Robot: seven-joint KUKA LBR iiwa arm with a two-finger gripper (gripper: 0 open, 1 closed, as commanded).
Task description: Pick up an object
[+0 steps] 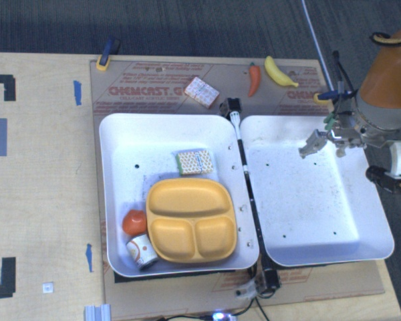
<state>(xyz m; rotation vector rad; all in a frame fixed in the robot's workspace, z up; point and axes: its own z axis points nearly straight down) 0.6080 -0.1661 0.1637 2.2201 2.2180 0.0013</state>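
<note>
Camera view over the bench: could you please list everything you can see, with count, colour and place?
Bins: two, white, side by side on the bench.
Divided tray: one, yellow, three compartments, front of the left bin.
Sponge: one, pale with green speckles, left bin, behind the tray.
Round object: one, orange-red, left bin, left of the tray.
Small can: one, white and orange, left bin's front corner.
Patterned block: one, white and red, on the board behind the bins.
Chilli: one, red, behind the bins.
Banana: one, yellow, beside the chilli.
Arm: one, grey and orange, right side.
Hand: one, above the right bin's back part.
</note>
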